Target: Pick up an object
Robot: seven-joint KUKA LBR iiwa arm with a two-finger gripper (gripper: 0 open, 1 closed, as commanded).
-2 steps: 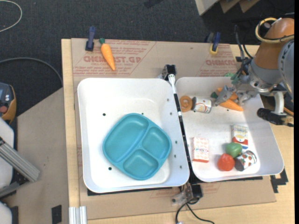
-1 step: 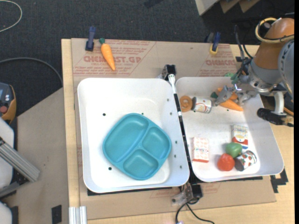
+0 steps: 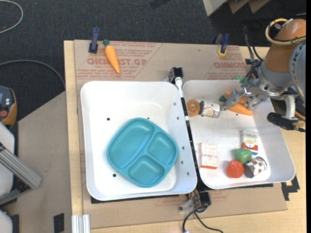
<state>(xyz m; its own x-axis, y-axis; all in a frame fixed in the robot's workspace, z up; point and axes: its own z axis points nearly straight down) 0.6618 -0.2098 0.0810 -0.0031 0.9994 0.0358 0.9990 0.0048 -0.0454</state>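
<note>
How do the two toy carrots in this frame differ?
The carrot on the cardboard lies outside the bins, alone and apart from the arm. The carrot in the right bin lies close under the gripper, near a small can. Both are orange.

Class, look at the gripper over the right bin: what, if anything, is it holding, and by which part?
It cannot be told. The gripper is low beside the orange carrot in the right bin, but the view doesn't show the carrot between its fingers.

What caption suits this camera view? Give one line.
Gripper poised over an orange carrot in the right bin; blue tray in the left.
</note>
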